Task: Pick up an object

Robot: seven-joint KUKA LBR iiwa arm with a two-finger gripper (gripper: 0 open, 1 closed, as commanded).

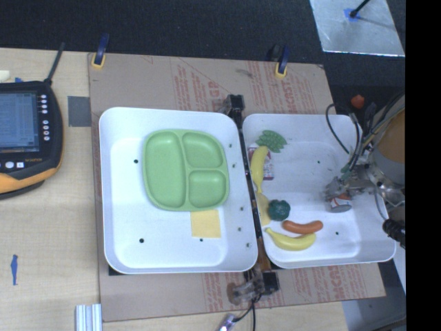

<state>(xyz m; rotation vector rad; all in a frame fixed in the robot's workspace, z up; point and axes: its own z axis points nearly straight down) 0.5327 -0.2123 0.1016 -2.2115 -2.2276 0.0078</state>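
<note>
While the hand hangs low in the right bin, whether it grips anything cannot be told.

Glossy white plastic bins on matt cardboard.

Even, fairly bright overhead light, soft throughout. Both white bins near overexposed, little surface detail. Faint shadow under the green divided plate. Dark floor up top underexposed, with a glaring pale patch. Overall low resolution, mild blur; gripper area murky.
</note>
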